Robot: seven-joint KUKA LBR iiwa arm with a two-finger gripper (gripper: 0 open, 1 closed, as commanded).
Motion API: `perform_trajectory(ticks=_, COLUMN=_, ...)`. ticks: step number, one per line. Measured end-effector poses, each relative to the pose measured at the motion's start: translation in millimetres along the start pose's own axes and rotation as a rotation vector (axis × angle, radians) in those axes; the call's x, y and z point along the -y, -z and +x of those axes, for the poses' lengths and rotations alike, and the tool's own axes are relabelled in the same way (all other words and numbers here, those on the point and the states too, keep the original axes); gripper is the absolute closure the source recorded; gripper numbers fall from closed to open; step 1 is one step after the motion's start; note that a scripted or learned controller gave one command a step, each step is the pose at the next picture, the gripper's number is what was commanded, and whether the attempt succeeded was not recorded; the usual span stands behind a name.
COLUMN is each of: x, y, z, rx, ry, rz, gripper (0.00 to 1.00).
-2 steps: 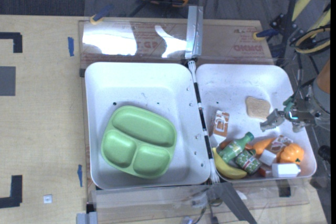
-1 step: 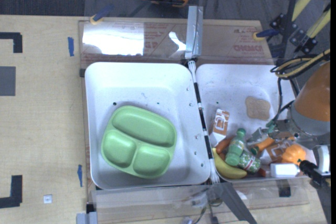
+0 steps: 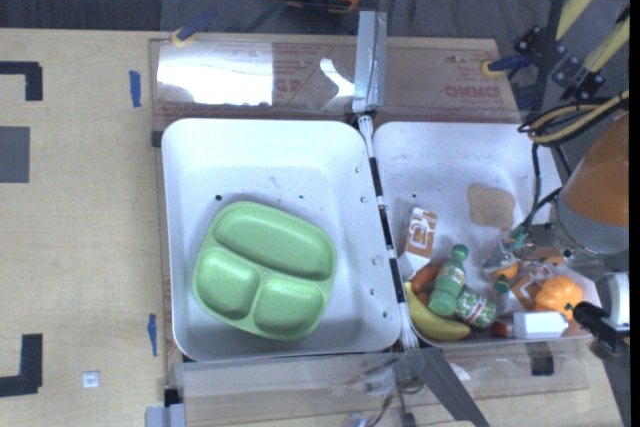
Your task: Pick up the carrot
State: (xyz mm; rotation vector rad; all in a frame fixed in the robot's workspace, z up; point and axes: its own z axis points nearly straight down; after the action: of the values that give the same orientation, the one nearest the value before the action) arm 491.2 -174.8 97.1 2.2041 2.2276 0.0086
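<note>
The claw [image 3: 517, 249] of the grey arm with its orange band hangs low over the right-hand shallow white bin [image 3: 450, 147], among the clutter near that bin's right side; whether it is apart or together cannot be told, and nothing is seen gripped in it. At the far left lies bare pale wooden bench [image 3: 75, 215] with black corner marks. Next, the left-hand shallow white bin [image 3: 200, 155] holds a pale green plastic plate with three compartments [image 3: 262, 267], with open floor along its top and right edges. In the right bin, the small orange carrot [image 3: 423, 275] lies near the left wall, touching a green plastic bottle [image 3: 450, 280], just above a yellow banana [image 3: 435, 323]. A small orange-and-white packet [image 3: 420, 231] sits above them; its print is too small to read. The bin's upper half is mostly open, bar a flat tan disc [image 3: 490, 205]. Behind both bins, brown cardboard [image 3: 440, 75] carries red lettering, too blurred to read.
</note>
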Motion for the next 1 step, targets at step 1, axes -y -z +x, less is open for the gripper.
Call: perform_trajectory(ticks=1, x=-22.6, y=0.8, z=13.3, rx=0.002, ry=-0.356, rz=0.01, gripper=1.0)
